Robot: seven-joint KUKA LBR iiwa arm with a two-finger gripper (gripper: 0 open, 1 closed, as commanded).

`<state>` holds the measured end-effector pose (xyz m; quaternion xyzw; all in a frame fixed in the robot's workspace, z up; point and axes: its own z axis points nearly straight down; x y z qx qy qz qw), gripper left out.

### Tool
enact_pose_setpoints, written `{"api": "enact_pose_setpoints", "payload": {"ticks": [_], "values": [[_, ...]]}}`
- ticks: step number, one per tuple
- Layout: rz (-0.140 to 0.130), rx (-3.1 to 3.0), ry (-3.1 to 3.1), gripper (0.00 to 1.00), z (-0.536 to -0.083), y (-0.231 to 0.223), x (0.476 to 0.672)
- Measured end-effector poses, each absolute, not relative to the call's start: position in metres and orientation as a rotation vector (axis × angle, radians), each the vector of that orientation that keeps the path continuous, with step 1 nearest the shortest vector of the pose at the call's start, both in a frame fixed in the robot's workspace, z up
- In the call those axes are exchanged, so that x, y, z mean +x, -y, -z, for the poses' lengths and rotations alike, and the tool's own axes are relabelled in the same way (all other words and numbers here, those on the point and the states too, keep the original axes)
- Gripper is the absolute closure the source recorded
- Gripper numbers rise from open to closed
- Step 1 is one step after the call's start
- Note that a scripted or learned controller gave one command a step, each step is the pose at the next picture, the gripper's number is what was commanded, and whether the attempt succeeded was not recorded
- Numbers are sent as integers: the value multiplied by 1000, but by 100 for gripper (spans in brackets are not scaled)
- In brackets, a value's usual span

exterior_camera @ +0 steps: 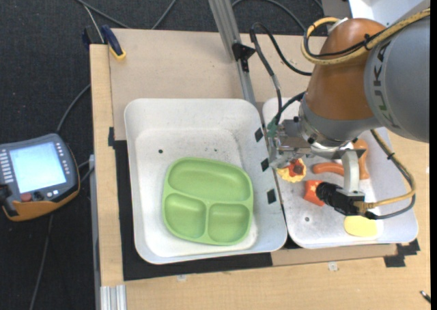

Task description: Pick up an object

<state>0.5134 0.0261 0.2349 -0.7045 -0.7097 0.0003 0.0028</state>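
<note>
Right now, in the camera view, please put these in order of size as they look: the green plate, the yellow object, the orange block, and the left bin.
1. Left bin
2. Green plate
3. Yellow object and orange block: these look alike in size, and the arm partly hides the block, so I do not rank them.

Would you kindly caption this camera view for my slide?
KUKA arm's gripper low over the right bin of small toys; green divided plate lies in the left bin.

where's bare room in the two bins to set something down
The left bin has a bare strip between its far wall and the green divided plate, plus a narrower one along its left wall. The right bin is crowded: the arm and end effector hang over small orange and yellow items. A small bare patch sits by its near edge, left of the yellow piece.
</note>
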Motion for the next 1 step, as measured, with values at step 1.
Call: {"api": "enact_pose_setpoints", "payload": {"ticks": [1], "values": [[5, -2213, 2229, 100, -238, -78, 526]]}}
